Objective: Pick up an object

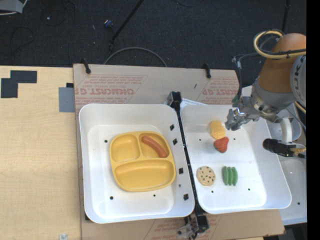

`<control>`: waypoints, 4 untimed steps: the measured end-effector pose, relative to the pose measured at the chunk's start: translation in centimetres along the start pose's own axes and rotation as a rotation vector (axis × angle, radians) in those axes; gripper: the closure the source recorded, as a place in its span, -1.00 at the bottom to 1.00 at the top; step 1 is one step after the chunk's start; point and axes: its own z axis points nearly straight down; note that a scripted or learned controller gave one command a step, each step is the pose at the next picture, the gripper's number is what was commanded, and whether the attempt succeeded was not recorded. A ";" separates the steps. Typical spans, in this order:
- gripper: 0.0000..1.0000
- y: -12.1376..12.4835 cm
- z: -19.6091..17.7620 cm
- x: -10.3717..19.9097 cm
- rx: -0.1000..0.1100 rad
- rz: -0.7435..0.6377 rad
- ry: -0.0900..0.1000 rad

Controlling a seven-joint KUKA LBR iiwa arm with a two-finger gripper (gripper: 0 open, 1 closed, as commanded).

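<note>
Tool poised beside the yellow piece in the right bin

The tool (pixel 234 120) is seen low over the right bin (pixel 272 194), and whether it is parted or closed cannot be told; nothing is seen held in it. The yellow piece (pixel 217 129) lies just beside it at about 8 o'clock, with the red piece (pixel 221 144) touching that one at its 5 o'clock. The arm (pixel 280 79) is reached in from 2 o'clock, wrist angled down and leftward. A short drop toward 8 o'clock is judged to be needed.
</note>
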 end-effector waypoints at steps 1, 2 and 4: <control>1.00 0.0 -5.8 0.9 -0.003 -0.001 0.000; 1.00 -0.2 -6.1 6.7 0.005 -0.003 0.001; 1.00 1.2 -4.6 17.1 0.007 -0.003 0.001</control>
